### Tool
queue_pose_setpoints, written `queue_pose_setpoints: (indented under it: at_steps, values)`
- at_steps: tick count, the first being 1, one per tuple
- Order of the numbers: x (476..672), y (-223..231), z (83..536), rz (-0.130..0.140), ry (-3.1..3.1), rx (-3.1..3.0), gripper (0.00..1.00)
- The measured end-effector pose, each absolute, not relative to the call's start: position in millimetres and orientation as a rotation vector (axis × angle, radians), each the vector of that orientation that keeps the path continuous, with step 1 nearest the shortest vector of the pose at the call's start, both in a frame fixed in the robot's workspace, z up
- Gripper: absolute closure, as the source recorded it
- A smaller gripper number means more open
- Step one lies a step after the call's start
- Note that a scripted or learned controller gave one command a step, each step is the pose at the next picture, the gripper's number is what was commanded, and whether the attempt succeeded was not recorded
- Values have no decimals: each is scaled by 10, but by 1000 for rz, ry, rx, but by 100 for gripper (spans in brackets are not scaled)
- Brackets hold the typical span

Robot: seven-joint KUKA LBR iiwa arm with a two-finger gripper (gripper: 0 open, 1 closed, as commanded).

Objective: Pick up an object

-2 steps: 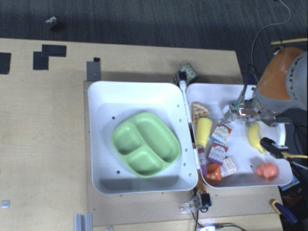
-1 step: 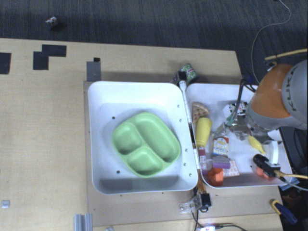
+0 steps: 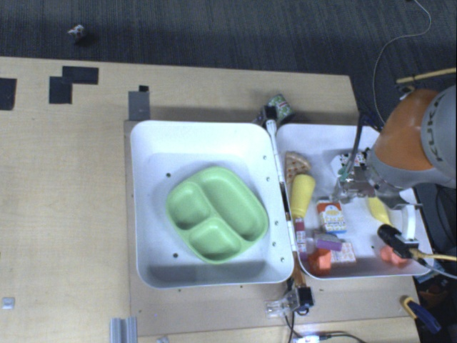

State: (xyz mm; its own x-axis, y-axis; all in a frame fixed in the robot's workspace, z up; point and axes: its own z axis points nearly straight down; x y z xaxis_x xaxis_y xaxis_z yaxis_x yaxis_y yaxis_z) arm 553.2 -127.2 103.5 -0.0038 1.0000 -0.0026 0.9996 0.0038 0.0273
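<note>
A pale wooden counter (image 3: 64,213) carries two shallow white bins. The left white bin (image 3: 143,191), well to the claw's left, holds a green three-compartment plastic plate (image 3: 216,213). The grey arm with an orange band (image 3: 414,138) reaches into the cluttered right white bin (image 3: 314,138). Its claw (image 3: 350,181) hangs low over the clutter; I cannot tell its state. A small red-and-white carton (image 3: 332,216) lies just below-left of it, a yellow plastic bottle (image 3: 301,194) further left. Nothing looks lifted, so the pick seems still to be done.

my arm (image 3: 421,145): showing a rounded grey shell | band: glowing orange across the bulge above my wrist | my gripper (image 3: 350,184): showing small grey-metal parts, greenish specks near the top, details blurring
</note>
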Motion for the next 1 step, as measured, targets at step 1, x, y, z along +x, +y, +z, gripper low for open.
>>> queue_pose_setpoints:
  at_steps: [1]
  values:
    - [5530, -1273, 1032, 26, 2211, 2203, 0]
